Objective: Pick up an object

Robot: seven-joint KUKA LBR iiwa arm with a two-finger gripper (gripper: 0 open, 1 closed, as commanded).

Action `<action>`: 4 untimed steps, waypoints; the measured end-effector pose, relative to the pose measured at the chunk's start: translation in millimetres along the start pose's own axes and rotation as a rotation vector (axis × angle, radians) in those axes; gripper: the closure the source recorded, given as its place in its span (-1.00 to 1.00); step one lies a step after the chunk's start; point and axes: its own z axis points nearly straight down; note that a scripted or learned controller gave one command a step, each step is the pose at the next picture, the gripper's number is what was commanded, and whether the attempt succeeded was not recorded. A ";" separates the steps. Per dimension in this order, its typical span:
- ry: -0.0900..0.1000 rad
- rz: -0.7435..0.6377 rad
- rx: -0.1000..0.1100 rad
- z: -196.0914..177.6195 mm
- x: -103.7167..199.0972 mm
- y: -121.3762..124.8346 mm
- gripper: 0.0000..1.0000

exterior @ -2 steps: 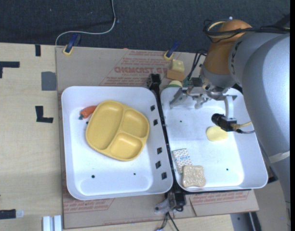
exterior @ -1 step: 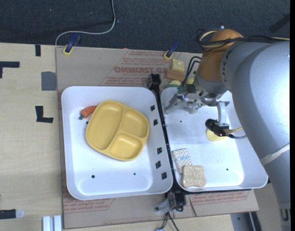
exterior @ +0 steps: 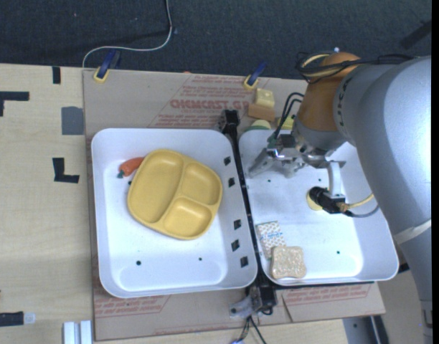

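My gripper [exterior: 274, 159] hangs low over the far left part of the right bin [exterior: 348, 242], close to its white floor, and I see nothing in it. A tan slice of bread [exterior: 288, 262] lies at that bin's near left corner. Touching its far side is a small pale speckled cracker [exterior: 269, 232]. The left bin [exterior: 112, 256] holds a yellow divided plate [exterior: 175, 193], and an orange carrot-like piece [exterior: 130, 165] pokes out from under the plate's far left rim.
A yellow block [exterior: 262, 104] and a pale rounded thing [exterior: 259, 125] sit just beyond the right bin's far rim. A black divider [exterior: 237, 185] runs between the bins. My arm's grey bulk covers the right bin's right side.
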 end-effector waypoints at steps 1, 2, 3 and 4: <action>0.000 -0.003 0.003 0.6 -0.8 27.6 -1.00; 0.001 0.001 0.001 -0.3 1.9 -18.9 -1.00; 0.001 -0.004 0.001 0.4 -2.7 28.5 -1.00; 0.000 -0.001 0.000 0.2 -4.0 13.9 -1.00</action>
